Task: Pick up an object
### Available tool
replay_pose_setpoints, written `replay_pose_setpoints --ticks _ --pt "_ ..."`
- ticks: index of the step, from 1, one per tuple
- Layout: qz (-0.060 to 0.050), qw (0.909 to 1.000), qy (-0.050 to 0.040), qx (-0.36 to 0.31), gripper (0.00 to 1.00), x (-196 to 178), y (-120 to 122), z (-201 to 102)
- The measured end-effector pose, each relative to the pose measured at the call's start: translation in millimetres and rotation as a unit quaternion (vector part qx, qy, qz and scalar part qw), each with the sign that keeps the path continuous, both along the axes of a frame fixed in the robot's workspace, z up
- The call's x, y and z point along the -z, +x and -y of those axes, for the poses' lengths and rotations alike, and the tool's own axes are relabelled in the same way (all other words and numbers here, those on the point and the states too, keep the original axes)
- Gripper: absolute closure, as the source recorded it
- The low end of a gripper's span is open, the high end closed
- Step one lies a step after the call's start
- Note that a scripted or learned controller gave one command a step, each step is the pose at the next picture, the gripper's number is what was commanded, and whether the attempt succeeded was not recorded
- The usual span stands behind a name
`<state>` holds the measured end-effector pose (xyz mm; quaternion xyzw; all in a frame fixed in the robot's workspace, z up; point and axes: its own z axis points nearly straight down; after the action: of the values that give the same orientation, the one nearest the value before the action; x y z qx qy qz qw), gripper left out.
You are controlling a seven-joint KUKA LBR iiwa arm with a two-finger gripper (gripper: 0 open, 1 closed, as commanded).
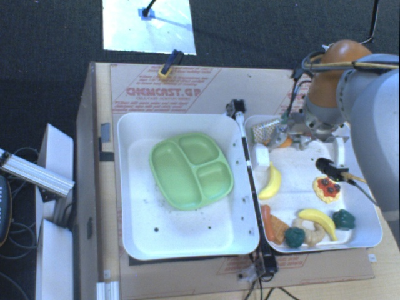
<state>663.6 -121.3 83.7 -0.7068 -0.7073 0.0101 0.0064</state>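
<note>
While the gripper (292, 134) hangs by the far banana (270, 181), fingers unclear, that light, smooth toy suits a mid-body pinch.

Dark grey carpeted floor (50, 36) all around. On it, beyond the bench, a pale shiny square sheet (149, 16) catching bright light. Flat brown cardboard sheet with red printed lettering (164, 86) covering the bench top. At left, a silver aluminium rail (36, 172) beside white panels (55, 149).
</note>
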Motion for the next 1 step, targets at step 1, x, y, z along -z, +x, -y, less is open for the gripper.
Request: replay_pose_setpoints --ticks 1 --pt "-0.004 1.0000 -0.0012 -0.002 1.00 -9.0 -1.6 1.6"
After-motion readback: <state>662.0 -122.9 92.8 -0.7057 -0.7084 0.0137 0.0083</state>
